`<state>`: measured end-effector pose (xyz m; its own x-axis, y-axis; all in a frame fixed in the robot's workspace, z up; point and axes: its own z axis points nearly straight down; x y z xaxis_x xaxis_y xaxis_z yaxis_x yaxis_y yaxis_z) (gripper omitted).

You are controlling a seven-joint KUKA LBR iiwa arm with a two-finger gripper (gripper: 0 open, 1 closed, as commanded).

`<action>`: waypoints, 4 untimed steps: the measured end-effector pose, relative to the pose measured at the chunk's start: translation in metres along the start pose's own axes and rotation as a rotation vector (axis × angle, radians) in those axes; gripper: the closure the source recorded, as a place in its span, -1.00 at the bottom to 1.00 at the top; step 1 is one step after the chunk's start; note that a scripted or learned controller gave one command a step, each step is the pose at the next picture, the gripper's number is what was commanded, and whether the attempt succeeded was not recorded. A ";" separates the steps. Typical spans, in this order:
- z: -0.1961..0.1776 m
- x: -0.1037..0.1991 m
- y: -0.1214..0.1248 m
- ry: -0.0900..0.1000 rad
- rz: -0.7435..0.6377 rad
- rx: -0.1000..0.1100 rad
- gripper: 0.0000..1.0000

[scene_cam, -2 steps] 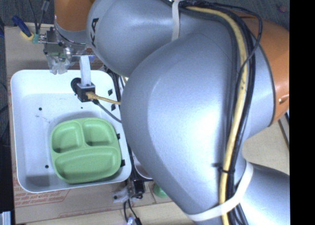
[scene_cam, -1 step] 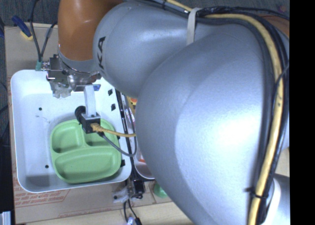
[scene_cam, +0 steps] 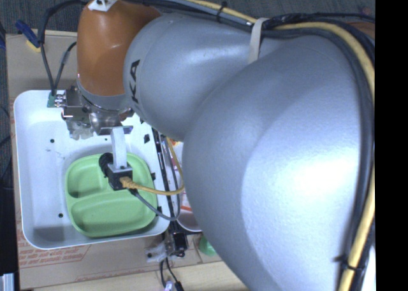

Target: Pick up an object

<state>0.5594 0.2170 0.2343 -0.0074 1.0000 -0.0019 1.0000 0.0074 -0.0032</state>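
A light green divided plate [scene_cam: 105, 204] lies in the left white bin [scene_cam: 32, 175], towards its near right side. My gripper [scene_cam: 81, 125] hangs over the far part of that bin, just beyond the plate's far edge, under the orange wrist band. The wrist hides most of it. Nothing can be seen held in it.
The grey arm covers most of the right bin. At the arm's lower edge peek out a small green thing [scene_cam: 207, 244] and a strip of something orange and white [scene_cam: 185, 204]. Cardboard [scene_cam: 57, 258] lies under the bins, and dark cables run between them.
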 end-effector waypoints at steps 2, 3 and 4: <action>-0.043 0.002 -0.083 0.003 -0.007 -0.005 1.00; -0.053 0.003 -0.082 0.003 -0.013 -0.008 1.00; -0.041 0.001 -0.083 0.001 -0.003 -0.002 1.00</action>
<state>0.4763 0.2179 0.2751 -0.0105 0.9999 -0.0013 0.9999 0.0105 -0.0015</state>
